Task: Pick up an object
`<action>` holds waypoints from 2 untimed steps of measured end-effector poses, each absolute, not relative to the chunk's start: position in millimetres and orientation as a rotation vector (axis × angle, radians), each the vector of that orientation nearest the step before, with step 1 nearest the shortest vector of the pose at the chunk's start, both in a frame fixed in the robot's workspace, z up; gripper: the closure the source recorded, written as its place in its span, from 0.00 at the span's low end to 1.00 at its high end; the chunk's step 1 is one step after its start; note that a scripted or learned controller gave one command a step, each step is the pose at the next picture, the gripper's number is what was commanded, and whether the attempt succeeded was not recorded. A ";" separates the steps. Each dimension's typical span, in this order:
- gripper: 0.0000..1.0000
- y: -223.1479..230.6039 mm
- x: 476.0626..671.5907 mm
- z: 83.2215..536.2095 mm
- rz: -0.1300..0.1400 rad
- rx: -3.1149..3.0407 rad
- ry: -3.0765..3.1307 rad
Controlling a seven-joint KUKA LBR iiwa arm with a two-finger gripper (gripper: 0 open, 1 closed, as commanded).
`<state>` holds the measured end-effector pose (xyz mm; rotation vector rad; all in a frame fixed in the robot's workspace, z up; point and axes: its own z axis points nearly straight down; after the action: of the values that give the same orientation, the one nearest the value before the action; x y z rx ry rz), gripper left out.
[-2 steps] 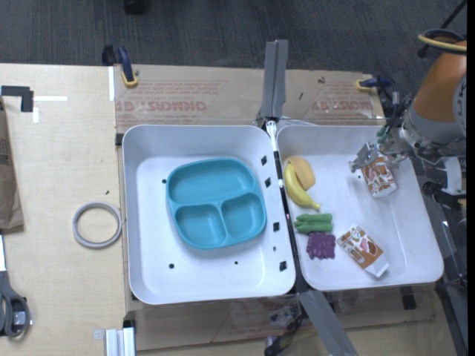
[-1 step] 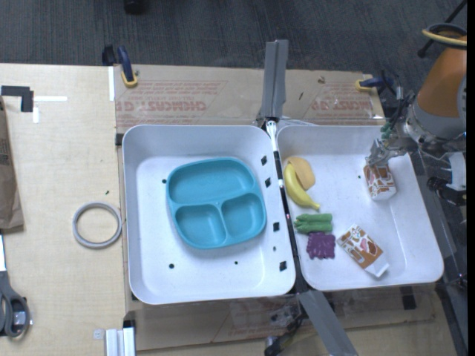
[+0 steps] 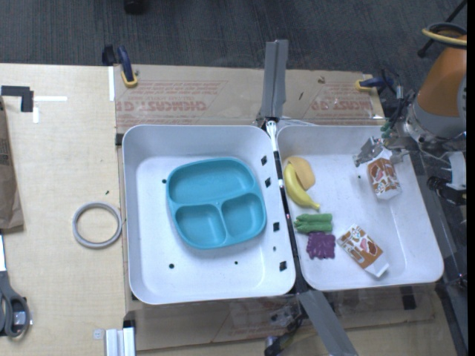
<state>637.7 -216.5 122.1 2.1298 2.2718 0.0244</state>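
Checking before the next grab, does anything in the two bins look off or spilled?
Nothing looks spilled or broken. The yellow banana, green bean pod, purple grape bunch and two cartons lie loose in the right white bin.

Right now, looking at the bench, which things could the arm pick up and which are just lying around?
For the job:
gripper
small carton by the gripper
banana
green pods
purple grapes
second carton
blue divided plate

Lying about:
tape ring
scissors
clamps
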 end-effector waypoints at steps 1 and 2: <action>0.00 -216.6 637.8 122.3 0.024 2.130 2.271; 0.00 -217.6 616.1 95.8 0.011 1.889 2.505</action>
<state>616.1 -217.6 95.8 1.8886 2.5052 0.0109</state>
